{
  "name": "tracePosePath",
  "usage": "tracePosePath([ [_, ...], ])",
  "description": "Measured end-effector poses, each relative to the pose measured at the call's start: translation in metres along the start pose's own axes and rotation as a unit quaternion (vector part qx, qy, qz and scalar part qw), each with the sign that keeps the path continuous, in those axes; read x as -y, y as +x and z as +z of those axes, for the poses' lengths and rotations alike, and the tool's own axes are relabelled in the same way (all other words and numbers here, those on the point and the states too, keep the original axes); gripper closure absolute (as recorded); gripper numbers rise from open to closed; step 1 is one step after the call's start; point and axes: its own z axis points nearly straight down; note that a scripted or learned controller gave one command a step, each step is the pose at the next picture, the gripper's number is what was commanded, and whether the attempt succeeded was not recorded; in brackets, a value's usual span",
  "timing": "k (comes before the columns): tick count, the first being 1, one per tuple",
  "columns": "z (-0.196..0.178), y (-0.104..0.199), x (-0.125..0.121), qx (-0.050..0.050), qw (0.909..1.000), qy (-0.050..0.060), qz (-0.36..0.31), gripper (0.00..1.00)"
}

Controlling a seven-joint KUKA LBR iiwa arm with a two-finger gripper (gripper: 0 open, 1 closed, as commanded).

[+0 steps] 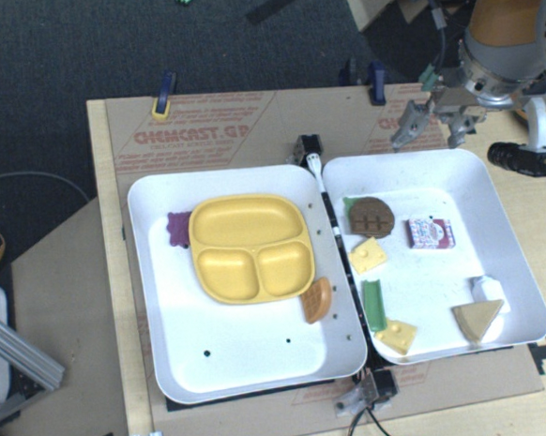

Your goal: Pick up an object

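Observation:
My gripper [433,132] hangs above the far rim of the right bin [515,240], fingers spread open with nothing between them. In the right bin lie a brown round cookie [371,216], a pink-and-white packet [430,233], a yellow cheese wedge [368,254], a green stick [373,304], a second yellow cheese piece [396,335] and a tan wedge [478,319] beside a small white piece [488,288]. All of them sit nearer the camera than the gripper.
The left bin [170,343] holds a yellow divided tray [251,247], a purple item [178,227] at the tray's left and an orange-brown piece [317,300] at its lower right. A black divider clip [309,149] sits between the bins at the far edge.

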Motion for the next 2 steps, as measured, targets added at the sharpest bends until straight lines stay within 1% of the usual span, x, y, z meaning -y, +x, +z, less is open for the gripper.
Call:
tracePosePath([
  [1, -0.007, 0.0, -0.002, 0.001, 1.0, -0.006, -0.001, 0.0],
  [2, 0.035, 0.002, -0.004, 0.001, 1.0, -0.004, -0.001, 0.0],
])
